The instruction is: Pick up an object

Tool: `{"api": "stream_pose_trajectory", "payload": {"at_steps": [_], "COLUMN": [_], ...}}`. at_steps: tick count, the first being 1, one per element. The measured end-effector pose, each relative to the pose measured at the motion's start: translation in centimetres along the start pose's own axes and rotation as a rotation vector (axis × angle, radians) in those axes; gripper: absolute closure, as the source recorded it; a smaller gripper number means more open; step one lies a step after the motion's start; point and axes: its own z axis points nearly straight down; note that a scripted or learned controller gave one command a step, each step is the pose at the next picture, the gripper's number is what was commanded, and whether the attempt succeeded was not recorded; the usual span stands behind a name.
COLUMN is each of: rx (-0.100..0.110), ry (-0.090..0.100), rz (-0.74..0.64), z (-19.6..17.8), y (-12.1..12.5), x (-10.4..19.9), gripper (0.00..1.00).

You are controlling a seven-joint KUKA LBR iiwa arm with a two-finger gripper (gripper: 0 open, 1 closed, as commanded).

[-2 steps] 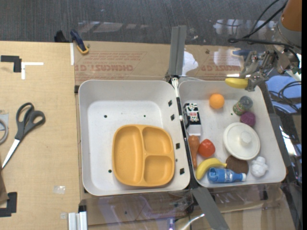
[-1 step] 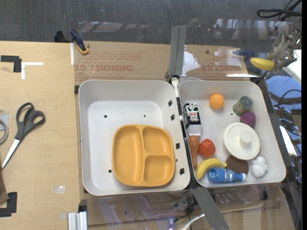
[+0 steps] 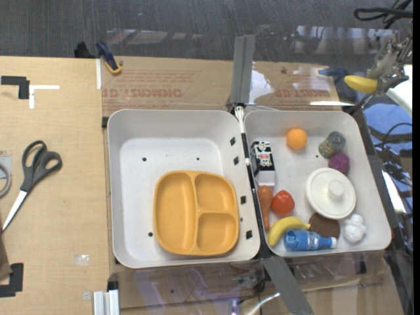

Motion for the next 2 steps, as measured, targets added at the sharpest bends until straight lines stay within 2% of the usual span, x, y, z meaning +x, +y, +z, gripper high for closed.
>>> {"api": "stream_pose_trajectory", "payload": {"at_steps": [2], "rx": [0.002], "ry": [-0.01], "rz": [0.0], "z": [-1.91], "y": [-0.03], "x": [-0.28], "gripper": [1.0]}}
